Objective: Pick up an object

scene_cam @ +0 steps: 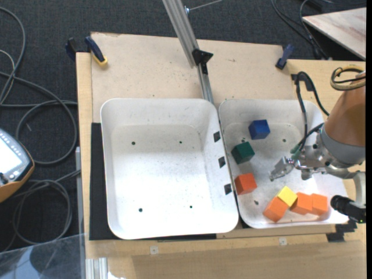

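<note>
The gripper [283, 168] hangs over the right bin [273, 110] – if its fingers are open or closed I cannot tell. Nearest lies the yellow block [286, 196], beside orange blocks [310, 203]. No readable writing anywhere.

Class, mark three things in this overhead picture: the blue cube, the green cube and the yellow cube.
blue cube [259, 128], camera view, on its top face.
green cube [243, 151], camera view, on its top face.
yellow cube [286, 196], camera view, on its top face.
</note>
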{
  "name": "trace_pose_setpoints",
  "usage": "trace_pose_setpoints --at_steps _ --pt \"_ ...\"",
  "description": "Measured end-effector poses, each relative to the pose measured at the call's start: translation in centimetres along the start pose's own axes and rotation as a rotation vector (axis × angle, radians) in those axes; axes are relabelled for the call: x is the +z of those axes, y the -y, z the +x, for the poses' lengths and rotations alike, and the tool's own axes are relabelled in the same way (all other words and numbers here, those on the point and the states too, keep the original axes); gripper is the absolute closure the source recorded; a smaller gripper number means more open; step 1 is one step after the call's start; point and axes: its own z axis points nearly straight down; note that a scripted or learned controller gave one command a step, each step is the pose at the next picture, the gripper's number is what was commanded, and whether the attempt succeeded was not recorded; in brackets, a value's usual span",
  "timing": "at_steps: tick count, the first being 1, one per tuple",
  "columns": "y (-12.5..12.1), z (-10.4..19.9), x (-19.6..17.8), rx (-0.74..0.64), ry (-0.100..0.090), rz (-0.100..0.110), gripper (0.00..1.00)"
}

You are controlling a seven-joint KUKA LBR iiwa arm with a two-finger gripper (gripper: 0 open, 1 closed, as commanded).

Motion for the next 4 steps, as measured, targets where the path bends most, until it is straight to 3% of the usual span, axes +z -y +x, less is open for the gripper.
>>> trace_pose_setpoints --at_steps 1,2,3,4 --pt "-0.9 -0.3 5.4 -0.001 0.000 -0.002 0.00" --pt "-1.1 -0.3 4.0 -0.002 0.002 -0.010 1.00" --pt "-1.4 -0.4 -2.4 -0.003 0.005 -0.017 1.00" --pt "-1.5 -0.3 -3.7 -0.002 0.004 -0.013 1.00"
